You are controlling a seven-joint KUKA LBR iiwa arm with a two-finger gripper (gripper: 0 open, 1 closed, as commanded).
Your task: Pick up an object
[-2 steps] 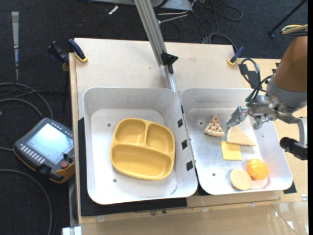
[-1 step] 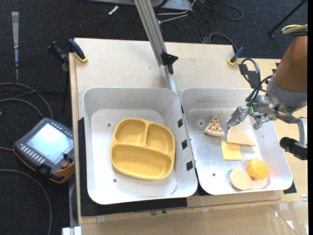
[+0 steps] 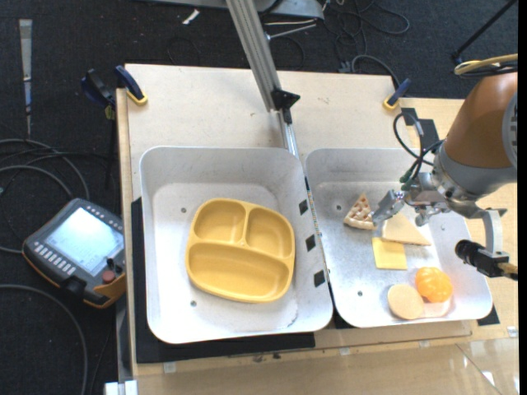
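nearest the lower edge, a pale round slice [image 3: 404,302] is seen at the front of the right bin [image 3: 346,171], touched on its right by an orange ball-shaped piece [image 3: 433,284] that rests on a pinkish slice [image 3: 438,305]. just behind these a yellow square slice [image 3: 389,253] lies flat on the bin floor, and a cream wedge-shaped slice [image 3: 406,233] overlaps its far edge. a small waffle-patterned triangle [image 3: 359,213] is found just to the left of the wedge, apart from the yellow square. the gripper [image 3: 407,211] is lowered over the wedge, with one finger [image 3: 386,209] seen between the waffle triangle and the wedge and the other on the wedge's right; the fingers are spread moderately, and the wedge is straddled rather than lifted, so a hold cannot be confirmed. the grey arm with its orange band [image 3: 486,118] is reached in from the right. in the left bin [image 3: 160,171] a yellow divided plate [image 3: 241,250] with three compartments is set near the middle. a teach pendant [image 3: 78,249] is laid on the dark floor to the left of the bench.
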